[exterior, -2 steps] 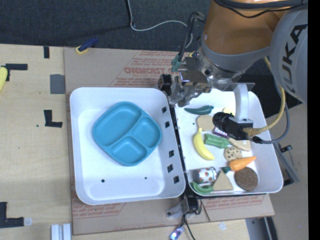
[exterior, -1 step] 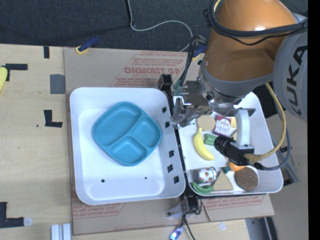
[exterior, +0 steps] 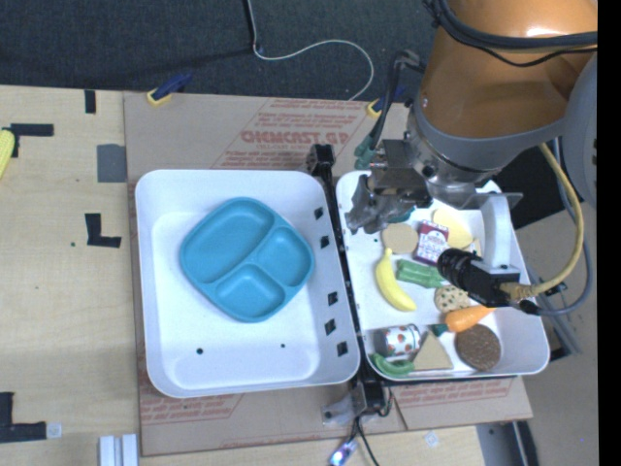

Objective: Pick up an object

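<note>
Orange-banded arm (exterior: pixel 505 56); yellow curved banana (exterior: pixel 393 282) below.

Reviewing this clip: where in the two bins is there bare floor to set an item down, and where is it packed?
Left bin: bare white floor rings the blue divided plate, widest along the near wall and the left wall. Right bin: crowded; banana, carrot, brown cookie and other toy foods lie close together, with the end effector over its far-left corner.

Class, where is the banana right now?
The banana lies in the right bin, near its left wall, just left of a green vegetable.
</note>
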{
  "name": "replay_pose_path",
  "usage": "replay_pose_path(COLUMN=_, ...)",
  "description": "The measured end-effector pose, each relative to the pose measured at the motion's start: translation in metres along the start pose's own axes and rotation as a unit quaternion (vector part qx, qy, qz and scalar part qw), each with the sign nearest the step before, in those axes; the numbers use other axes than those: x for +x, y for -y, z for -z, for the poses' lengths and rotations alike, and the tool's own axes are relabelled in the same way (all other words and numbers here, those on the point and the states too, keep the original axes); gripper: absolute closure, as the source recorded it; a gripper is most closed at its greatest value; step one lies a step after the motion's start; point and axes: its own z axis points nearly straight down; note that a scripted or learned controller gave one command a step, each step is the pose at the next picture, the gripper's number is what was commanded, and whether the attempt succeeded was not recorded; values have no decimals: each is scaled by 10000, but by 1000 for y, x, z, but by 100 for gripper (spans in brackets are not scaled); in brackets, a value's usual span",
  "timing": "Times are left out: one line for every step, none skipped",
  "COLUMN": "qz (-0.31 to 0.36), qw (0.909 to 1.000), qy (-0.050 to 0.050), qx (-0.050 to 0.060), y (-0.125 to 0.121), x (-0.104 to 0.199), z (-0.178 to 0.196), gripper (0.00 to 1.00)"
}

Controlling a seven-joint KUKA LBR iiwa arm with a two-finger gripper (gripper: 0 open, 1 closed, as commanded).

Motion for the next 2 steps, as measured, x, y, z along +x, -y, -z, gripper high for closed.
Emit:
replay_pose_path(qz=0, qw=10000, qy=7, qx=14, y=0, x=0, z=9, gripper=100)
replay_pose_path(qz=-1, qw=10000, qy=13, qx=24, y=0, x=0, z=18, gripper=100)
